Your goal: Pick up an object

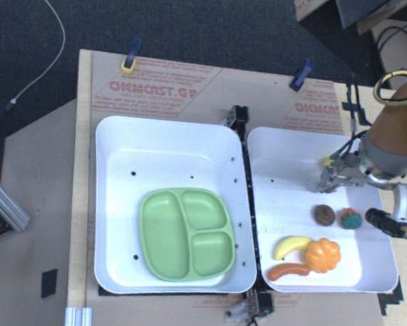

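Hovering pincer in the right bin, just above a brown ball; its spread cannot be told.
The ball is best centred under the pincer, kept apart from the teal piece beside it.

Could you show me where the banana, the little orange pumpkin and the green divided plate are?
banana (292, 247), camera view, middle of its curve.
orange pumpkin (323, 255), camera view, its rounded top.
green divided plate (162, 235), camera view, floor of its long compartment.
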`<state>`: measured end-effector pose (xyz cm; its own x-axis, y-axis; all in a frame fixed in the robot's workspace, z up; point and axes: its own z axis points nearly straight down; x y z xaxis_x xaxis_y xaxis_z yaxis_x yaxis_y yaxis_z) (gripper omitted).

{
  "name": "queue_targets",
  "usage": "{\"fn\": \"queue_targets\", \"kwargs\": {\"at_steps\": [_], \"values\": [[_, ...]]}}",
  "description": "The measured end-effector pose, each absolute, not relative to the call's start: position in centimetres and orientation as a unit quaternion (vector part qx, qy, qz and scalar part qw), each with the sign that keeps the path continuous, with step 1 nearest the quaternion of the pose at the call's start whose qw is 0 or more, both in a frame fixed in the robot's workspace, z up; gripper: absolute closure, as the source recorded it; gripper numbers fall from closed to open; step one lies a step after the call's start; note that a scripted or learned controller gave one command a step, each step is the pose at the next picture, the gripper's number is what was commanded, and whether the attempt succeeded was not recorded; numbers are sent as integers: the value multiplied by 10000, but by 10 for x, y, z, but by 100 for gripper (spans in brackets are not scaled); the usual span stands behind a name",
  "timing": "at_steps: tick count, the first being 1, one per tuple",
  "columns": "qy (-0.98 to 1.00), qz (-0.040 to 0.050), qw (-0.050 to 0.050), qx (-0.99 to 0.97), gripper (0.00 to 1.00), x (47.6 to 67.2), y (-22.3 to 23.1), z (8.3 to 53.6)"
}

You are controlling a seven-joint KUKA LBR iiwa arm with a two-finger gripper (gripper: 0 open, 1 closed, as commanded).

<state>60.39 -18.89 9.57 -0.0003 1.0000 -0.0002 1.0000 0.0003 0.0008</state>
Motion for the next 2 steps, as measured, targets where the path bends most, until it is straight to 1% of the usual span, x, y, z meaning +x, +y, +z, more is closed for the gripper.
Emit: {"fn": "queue_targets", "kwargs": {"at_steps": [1, 2], "values": [[7074, 14, 34, 7068, 100, 615, -194, 151], [7076, 20, 44, 7066, 100, 616, -193, 217]]}}
